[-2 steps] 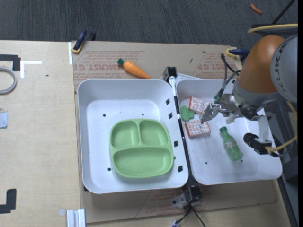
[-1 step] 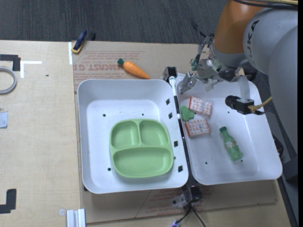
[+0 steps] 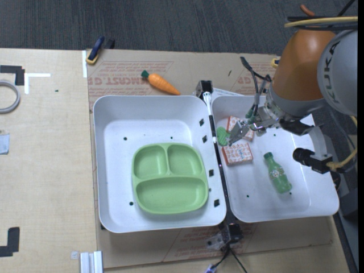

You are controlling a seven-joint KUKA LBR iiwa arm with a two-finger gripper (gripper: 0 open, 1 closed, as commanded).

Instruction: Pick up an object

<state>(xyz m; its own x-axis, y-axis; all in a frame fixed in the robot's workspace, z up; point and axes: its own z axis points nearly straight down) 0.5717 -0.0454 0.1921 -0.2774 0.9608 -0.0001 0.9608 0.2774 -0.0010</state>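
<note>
The grey robot arm with the orange band point(image 3: 304, 56) comes in from the right and bends down over the right white plastic bin point(image 3: 307, 206). Its jaws point(image 3: 242, 131) hang low near the left wall of that bin. The fingers are thin and dark against other things, so I cannot tell whether the jaws are released or clenched, and I cannot see anything gripped in them.

Just beside the jaws sits a small round green thing point(image 3: 222, 136), close to the wall between the two bins. Next to it lie two flat red and white printed cards point(image 3: 238, 151), one partly under the jaws and one a bit lower. A green plastic bottle with a white label point(image 3: 277, 174) lies on its side further right in the same bin, apart from the cards.

The left white plastic bin point(image 3: 114, 129) holds a light green plastic plate with three sections point(image 3: 169, 178), lying flat near the middle.

On the brown cardboard surface point(image 3: 136, 75) above the left bin lies an orange toy carrot with a green top point(image 3: 160, 82). A blue and yellow clip point(image 3: 95, 50) sits at the top left corner of the cardboard.
</note>
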